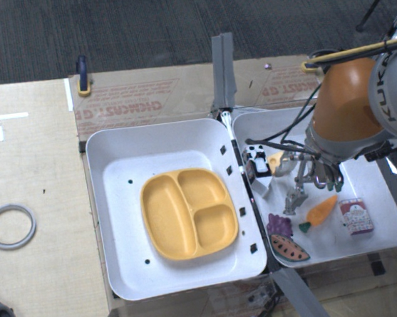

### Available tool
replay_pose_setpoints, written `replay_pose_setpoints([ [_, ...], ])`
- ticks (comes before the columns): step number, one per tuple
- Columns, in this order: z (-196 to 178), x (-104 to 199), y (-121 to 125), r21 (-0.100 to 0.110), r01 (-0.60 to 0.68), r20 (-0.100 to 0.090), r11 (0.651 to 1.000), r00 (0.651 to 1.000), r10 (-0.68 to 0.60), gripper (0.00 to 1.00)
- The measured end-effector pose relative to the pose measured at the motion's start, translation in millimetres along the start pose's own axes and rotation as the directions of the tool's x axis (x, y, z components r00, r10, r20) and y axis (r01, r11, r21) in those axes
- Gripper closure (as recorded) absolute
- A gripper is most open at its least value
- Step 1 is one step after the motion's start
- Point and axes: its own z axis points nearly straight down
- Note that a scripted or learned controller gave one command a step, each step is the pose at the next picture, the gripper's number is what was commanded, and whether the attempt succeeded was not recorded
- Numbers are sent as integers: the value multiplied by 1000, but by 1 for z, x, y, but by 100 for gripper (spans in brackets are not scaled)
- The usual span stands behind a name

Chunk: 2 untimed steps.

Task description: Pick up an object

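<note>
While hand [294,196] hovers, toy carrot [320,212] just right, untouched

Yellow divided plate [189,213], white bins [110,201], orange carrot [322,210], possibly purple grapes [279,224]

Right bin [381,243] contents: orange carrot [321,211], purple grapes [279,224], watermelon slice [290,248] (front edge), red-white carton [356,216], lying flat.

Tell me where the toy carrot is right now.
The toy carrot lies in the right bin, toward its front, between the watermelon slice and the small red-and-white carton, just below the gripper.
</note>
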Motion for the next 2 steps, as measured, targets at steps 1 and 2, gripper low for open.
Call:
replay_pose_setpoints([
  [1,6,-71,8,0,-58,2,998,998,58,0],
  [2,-6,-83,1,1,-310,3,951,951,310,0],
])
